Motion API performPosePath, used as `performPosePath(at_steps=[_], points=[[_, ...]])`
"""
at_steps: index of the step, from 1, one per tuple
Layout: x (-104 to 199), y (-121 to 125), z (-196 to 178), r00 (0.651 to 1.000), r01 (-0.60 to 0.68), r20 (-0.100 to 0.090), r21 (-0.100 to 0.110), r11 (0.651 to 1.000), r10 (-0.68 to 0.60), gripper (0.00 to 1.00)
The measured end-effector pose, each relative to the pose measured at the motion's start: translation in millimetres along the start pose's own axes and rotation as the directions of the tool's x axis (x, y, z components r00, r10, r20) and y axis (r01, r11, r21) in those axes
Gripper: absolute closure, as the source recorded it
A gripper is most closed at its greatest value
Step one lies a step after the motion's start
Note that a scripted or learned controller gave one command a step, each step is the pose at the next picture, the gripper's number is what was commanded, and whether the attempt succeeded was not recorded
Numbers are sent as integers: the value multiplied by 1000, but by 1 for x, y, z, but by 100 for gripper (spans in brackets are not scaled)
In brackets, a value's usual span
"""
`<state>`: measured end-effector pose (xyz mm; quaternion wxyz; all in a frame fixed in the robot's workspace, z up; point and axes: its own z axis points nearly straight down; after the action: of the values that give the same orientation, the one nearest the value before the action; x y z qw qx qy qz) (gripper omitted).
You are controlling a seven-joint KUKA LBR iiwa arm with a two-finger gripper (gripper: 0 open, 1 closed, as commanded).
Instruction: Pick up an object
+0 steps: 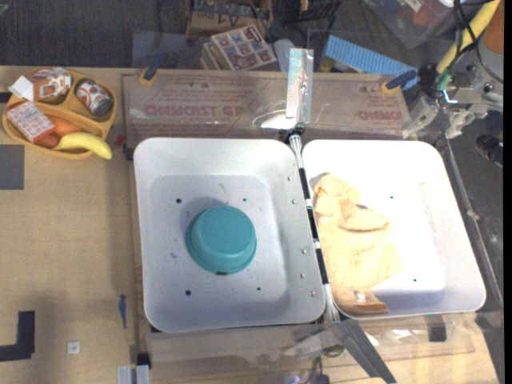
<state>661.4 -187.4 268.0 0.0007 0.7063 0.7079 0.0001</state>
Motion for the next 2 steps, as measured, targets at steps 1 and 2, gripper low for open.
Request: performPosePath(at_steps=[1, 2], points=[[89, -4, 135, 989, 148, 0, -1, 989, -148, 0], [92, -74, 178, 967, 254, 1, -9, 967, -254, 0]])
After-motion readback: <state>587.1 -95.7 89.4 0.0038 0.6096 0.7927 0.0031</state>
